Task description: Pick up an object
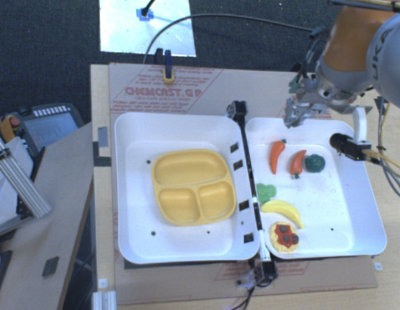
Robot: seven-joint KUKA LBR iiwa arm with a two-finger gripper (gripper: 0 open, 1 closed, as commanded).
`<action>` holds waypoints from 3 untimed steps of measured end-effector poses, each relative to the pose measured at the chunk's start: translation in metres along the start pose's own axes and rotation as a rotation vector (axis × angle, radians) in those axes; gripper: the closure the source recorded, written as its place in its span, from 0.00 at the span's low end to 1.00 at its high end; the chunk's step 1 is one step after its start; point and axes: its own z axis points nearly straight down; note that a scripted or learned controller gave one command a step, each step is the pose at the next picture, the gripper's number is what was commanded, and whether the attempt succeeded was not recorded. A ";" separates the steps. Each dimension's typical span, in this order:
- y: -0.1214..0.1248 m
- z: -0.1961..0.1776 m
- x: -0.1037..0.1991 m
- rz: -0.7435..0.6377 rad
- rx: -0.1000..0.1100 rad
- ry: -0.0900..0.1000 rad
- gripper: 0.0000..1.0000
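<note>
- My gripper [297,116] hangs above the far rim of the right bin [361,192], up near its back-left corner, and it is above the toys, not down among them.
- As for my fingers, I cannot tell whether they are apart or together; from this slant they read as one grey lump under the wrist. Nothing shows between them.
- So I judge that nothing is picked up yet: every candidate lies on the bin floor.
- Nearest to me is the orange carrot [277,155], lying just below my fingertips in the view, with the red pepper [298,162] just beside it and the dark green broccoli [315,163] touching or almost touching the pepper (hard to say which).
- Further toward the near side lie a light green leafy piece [266,191], the yellow banana [282,211] close under it, and a small round pizza [284,236] by the near-left corner.
- The left bin [132,192] holds a yellow divided tray [191,186], well apart from me across the divider.
- What is left, as I judge it, is nearly all of the job: choose one thing (the carrot looks handiest), come down over it, close on it, and lift it clear.
</note>
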 end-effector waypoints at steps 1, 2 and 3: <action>0.000 0.014 0.058 -0.001 0.001 0.001 1.00; -0.002 0.022 0.104 0.000 0.001 0.000 1.00; 0.004 0.012 0.162 -0.001 -0.002 0.001 1.00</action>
